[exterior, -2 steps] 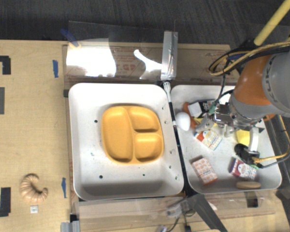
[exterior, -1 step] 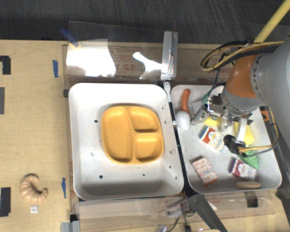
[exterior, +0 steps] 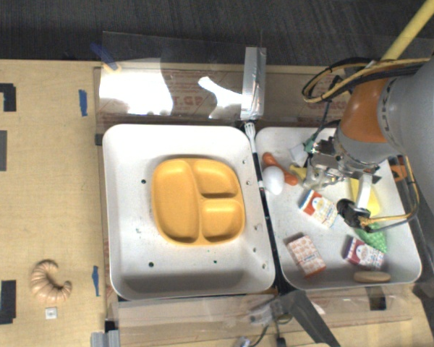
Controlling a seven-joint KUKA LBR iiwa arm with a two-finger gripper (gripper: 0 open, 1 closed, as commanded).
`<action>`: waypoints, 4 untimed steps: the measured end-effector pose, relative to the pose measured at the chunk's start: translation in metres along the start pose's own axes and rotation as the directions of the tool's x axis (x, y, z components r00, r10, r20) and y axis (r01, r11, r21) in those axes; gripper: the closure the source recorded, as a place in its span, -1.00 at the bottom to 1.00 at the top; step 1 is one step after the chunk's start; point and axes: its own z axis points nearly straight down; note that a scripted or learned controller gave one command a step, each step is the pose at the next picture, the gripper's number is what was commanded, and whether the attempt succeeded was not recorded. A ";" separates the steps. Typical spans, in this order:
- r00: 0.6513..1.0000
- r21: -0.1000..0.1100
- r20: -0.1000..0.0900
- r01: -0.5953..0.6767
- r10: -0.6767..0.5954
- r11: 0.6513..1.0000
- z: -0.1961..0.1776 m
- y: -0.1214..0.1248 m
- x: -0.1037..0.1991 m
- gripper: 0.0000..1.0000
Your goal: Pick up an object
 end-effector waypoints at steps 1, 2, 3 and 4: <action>1.000 0.000 0.000 0.000 0.000 1.000 0.000 0.000 0.000 -1.00; 1.000 0.003 0.001 0.002 -0.002 1.000 -0.008 0.000 0.001 1.00; 0.909 0.000 -0.002 0.417 -0.417 0.909 -0.088 -0.035 0.050 1.00; 0.910 0.004 -0.003 0.415 -0.415 0.910 -0.087 -0.036 0.049 -1.00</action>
